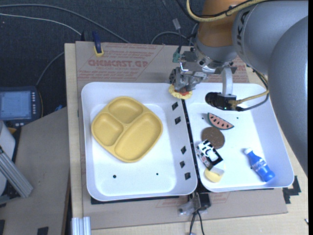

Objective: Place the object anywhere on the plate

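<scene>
My gripper hangs over the back end of the divider between the two bins. It is shut on a small yellow object with a reddish edge, which pokes out just below its fingertips. The yellow plate, with three compartments, lies in the left bin. It sits to the left of the gripper and nearer the front, and nothing lies on it.
The right bin holds a watermelon slice, a brown round cookie, a black-and-white item, a pale yellow piece and a blue bottle. The arm reaches in from the upper right.
</scene>
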`<state>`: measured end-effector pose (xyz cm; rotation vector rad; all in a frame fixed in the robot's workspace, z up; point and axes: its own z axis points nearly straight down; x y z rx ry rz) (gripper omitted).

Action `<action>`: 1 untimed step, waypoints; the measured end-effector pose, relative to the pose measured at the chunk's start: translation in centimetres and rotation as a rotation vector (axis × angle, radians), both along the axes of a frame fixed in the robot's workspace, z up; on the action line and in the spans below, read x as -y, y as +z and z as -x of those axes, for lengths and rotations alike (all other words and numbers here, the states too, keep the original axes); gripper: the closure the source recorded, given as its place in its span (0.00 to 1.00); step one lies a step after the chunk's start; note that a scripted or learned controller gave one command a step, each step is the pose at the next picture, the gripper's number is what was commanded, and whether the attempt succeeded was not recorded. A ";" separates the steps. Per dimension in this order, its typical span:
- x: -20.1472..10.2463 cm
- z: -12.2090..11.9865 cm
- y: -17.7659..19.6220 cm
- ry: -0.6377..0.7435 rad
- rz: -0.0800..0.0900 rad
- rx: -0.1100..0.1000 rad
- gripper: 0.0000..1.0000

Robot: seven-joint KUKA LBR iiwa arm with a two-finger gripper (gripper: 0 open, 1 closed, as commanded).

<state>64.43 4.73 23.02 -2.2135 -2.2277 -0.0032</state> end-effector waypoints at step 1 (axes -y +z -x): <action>-5.0 1.1 -1.3 -0.001 -0.001 -0.005 1.00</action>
